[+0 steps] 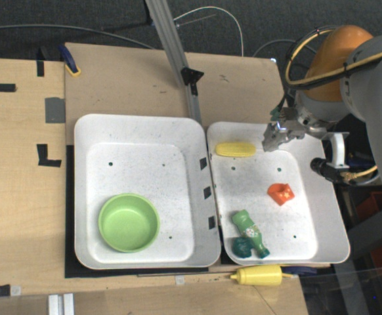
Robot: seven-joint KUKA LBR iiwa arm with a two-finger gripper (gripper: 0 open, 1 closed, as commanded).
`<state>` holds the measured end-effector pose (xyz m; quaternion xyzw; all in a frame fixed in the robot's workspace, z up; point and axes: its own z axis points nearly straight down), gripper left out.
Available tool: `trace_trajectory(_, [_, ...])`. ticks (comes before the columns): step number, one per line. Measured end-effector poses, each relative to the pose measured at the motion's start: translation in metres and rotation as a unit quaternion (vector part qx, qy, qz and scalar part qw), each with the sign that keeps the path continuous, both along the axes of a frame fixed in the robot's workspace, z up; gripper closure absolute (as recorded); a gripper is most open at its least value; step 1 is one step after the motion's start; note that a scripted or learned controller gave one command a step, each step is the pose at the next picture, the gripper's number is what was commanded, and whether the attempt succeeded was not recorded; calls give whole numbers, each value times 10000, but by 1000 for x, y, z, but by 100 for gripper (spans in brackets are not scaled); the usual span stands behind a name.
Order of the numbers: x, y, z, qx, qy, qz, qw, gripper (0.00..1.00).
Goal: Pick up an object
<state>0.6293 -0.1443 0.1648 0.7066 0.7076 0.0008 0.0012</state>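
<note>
camera view puts our gripper over the far rim of the right bin, and we hold nothing in it. whether its fingers are apart or together we cannot tell at this slant, so we leave that open.

we judge this as the approach step: nothing is lifted, and the choice of object is not yet settled. the yellow piece lies just beside the gripper, on the side away from the arm, close to the bin's far wall. the orange block sits nearer the camera than the gripper, apart from it, on open floor. the green bottle lies well apart from the gripper, toward the near wall. in the left bin, the green bowl is farthest off. a yellow bottle rests on the bench outside the near rim.

for the next move, we would need to centre over one item, descend, and close on it. the orange block looks easiest to us, with bare floor all round it. the yellow piece is nearest, but the far wall and the divider between bins crowd it, so a finger could strike the rim there. the grey pole rising behind the bins limits travel beyond the gripper on that side.
</note>
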Motion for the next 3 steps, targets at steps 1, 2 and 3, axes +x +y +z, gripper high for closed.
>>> trace_trajectory(1, [4,-4,44,-3,-5,0,10000,100])
trace_trajectory(2, [8,0,107,-6,-17,3,10000,100])
trace_trajectory(3, [-13,53,90,7,32,17,10000,100])
